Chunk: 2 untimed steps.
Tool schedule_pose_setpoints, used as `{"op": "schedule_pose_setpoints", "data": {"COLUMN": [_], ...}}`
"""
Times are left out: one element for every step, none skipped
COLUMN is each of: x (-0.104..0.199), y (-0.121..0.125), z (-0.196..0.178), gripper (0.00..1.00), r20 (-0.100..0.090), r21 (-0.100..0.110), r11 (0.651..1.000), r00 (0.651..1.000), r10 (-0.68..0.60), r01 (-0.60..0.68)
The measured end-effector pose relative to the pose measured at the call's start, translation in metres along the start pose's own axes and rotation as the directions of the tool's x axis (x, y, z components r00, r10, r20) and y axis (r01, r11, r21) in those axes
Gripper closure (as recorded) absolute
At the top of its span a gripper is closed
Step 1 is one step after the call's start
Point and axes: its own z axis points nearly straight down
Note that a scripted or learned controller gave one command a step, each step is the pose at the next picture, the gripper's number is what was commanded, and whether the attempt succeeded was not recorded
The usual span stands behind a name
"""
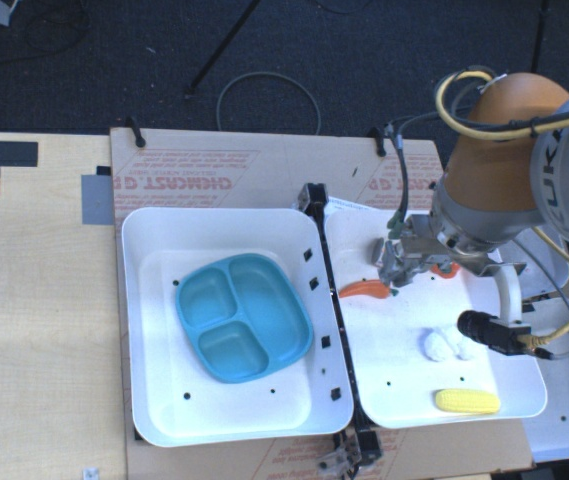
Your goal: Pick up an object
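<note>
gripper above right bin | orange object just below-left | finger state unclear

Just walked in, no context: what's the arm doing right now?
The grey KUKA arm's two-finger gripper is down in the right white bin, right beside a small orange carrot-shaped toy. A white crumpled lump and a yellow corn-cob toy lie nearer the front. The blue three-compartment plastic plate sits in the left white bin.

Two-finger metal gripper is hovering just beside a small orange carrot-shaped piece in the right shallow white bin.
</note>
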Motion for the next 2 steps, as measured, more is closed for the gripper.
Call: {"op": "schedule_pose_setpoints", "data": {"x": [0.052, 0.112], "y": [0.017, 0.028], "z": [0.012, 0.021], "gripper": [1.00, 1.00], "r20": [0.002, 0.002], "r21": [0.000, -0.001], "r11": [1.000, 1.000], "r00": [1.000, 1.000], "r10": [0.002, 0.002], "r01": [-0.002, -0.002]}}
